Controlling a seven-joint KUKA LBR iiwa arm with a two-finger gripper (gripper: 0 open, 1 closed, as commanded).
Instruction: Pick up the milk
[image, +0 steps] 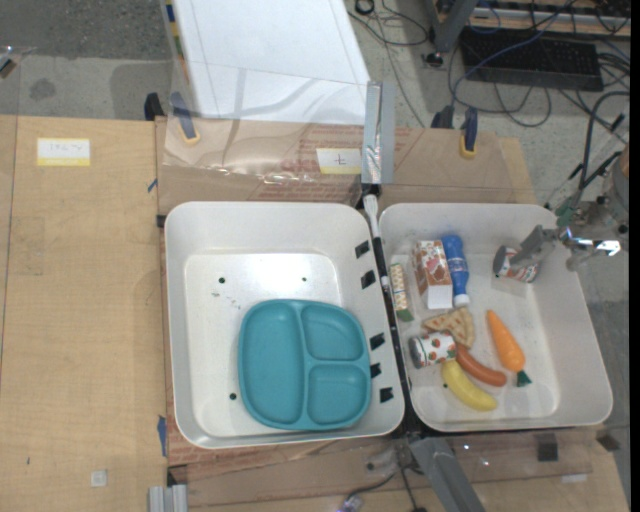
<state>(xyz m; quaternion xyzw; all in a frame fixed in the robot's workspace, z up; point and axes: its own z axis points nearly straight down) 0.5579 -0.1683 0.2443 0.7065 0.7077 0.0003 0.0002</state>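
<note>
Milk lies in the right bin, upper left area, just beside a blue bottle. Gripper sits well apart to its right, above a can; finger state cannot be determined.

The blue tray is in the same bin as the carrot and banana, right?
Not quite. The camera view shows the blue tray alone in the left bin, while the carrot and banana lie in the right bin.
</note>
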